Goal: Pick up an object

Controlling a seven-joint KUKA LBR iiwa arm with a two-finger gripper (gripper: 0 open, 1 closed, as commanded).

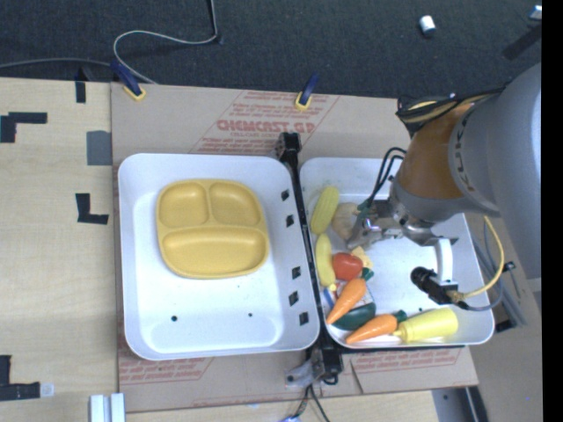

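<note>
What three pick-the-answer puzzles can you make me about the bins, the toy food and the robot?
1. Where is the yellow plate?
A. in the left bin
B. in the right bin
C. on the cardboard

2. How many carrots are there?
A. none
B. two
C. five

3. How does the plate lie?
A. flat, hollows up
B. on its edge
C. upside down

Answers:
1. A, the plate sits inside the left bin's white walls.
2. B, one carrot lies near the tomato and another carrot lies by the front wall of the right bin.
3. A, its three hollows face the camera.
</note>
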